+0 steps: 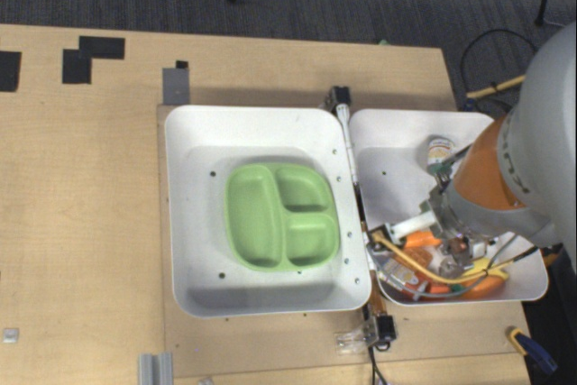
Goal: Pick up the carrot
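Note:
The carrot appears as an orange piece low in the right bin, partly covered by the tool. A second orange strip lies along that bin's front wall; I cannot tell whether it belongs to the same carrot. My gripper is down in the near part of the right bin, just right of the orange piece and close above it. Yellow cables and the wrist hide much of the clutter beneath it.
The left bin holds a green divided plate. In the right bin a small round pale object sits near the back and a white stick-like item lies beside the carrot. My arm covers the bin's right side.

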